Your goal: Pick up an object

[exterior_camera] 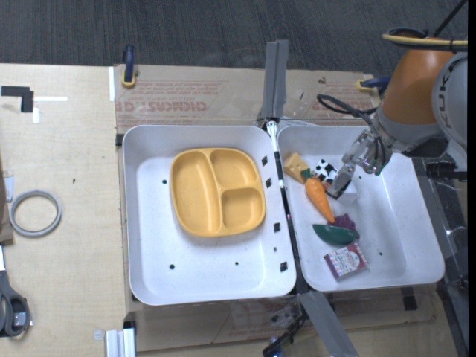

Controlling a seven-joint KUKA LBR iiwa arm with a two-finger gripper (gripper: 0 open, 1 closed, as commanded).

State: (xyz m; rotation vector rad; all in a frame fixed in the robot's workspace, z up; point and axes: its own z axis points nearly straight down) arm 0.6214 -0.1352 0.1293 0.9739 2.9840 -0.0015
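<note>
Nearest the camera, at the front of the right bin (416,270), lies a small packet (346,262) with a red and white printed face; its lettering is too small to read. Just behind it sit a dark green leaf-shaped toy (335,234) and a purple piece (346,221) touching it, the purple one partly covered so its form is unclear. Further back an orange toy carrot (319,198) lies at a slant, its green top pointing toward a tan wedge-shaped block (294,166) by the divider. Beside that block is a small black-and-white spotted object (324,171), hard to identify.

The arm enters from the right, its orange band and grey body cut off by the frame edge, wrist angled down and leftward into the right bin. The gripper (340,184) hangs low just right of the carrot, near the spotted object; whether its fingers are spread or pressed together cannot be told, and nothing is seen between them.

In the left bin (145,259) rests a yellow divided plate (217,191) with three compartments.

On the desk (59,155) to the far left lie a grey tape ring (33,213) and scissors (13,312), cut off by the edge. Behind the bins, cardboard (186,99) carries red printing, upside down and illegible.
</note>
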